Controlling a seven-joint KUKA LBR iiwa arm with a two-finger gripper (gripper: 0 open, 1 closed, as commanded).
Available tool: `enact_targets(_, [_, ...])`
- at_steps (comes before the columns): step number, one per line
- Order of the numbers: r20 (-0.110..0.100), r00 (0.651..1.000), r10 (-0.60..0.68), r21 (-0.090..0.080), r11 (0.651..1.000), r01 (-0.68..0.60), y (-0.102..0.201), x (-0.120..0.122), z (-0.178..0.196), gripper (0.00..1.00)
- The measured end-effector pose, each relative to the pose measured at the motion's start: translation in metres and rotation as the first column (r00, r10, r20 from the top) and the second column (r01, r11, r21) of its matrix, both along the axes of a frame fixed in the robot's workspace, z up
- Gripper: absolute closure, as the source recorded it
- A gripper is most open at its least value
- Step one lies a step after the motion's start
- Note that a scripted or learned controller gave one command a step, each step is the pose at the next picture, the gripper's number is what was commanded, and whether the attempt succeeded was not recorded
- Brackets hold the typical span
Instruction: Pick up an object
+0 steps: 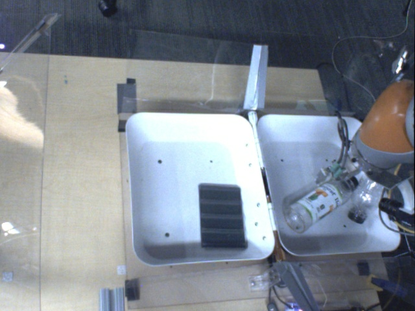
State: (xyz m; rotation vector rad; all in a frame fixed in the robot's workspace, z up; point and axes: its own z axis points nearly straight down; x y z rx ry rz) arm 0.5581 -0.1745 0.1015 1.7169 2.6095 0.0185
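A clear plastic bottle point(316, 204) with an orange and green label lies on its side in the right bin point(295, 141), its cap end pointing to the lower left. A black ribbed rectangular block point(222, 216) lies flat in the left bin point(168, 141), near its front right corner. My gripper point(352, 182) hangs low over the right bin, at the bottle's upper right end, under the arm's orange band point(389, 118). The wrist and cables hide how it meets the bottle.
A metal divider post point(256, 80) stands behind the seam between the bins. Both bins rest on a wooden bench point(71, 173). Cables point(395, 212) trail along the right bin's right side.
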Motion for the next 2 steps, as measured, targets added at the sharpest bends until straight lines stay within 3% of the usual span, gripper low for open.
enact_targets(1, [-0.001,1.000,0.000,0.000,1.000,0.000,0.000,0.000,0.000,0.00])
enact_targets(2, [-0.016,0.991,-0.132,0.000,0.991,0.132,0.008,-0.008,0.016,0.00])
